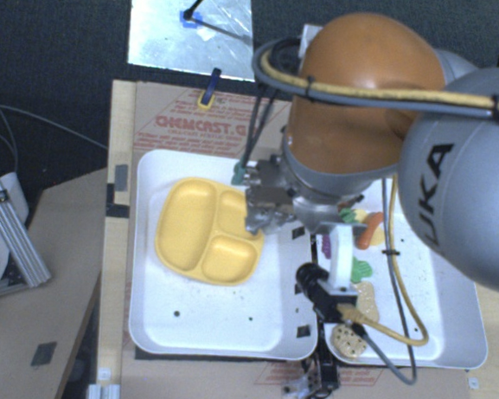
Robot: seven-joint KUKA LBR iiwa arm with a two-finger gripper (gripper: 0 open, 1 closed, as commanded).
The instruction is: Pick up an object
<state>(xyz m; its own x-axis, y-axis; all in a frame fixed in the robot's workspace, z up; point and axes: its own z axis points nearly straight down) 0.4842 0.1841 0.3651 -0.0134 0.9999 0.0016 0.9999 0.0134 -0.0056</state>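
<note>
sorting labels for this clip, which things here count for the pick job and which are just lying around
For the job:
- yellow divided plate in the left bin
- small toy food pieces in the right bin
- cracker-like piece
- gripper

Lying about:
- cardboard sheet under the bins
- foil-like sheet behind

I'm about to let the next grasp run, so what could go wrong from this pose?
The gripper sits at the yellow divided plate's right rim; closing there may only tip or push it. The small items in the right bin crowd under the arm, so the yellow cable could snag them.
</note>
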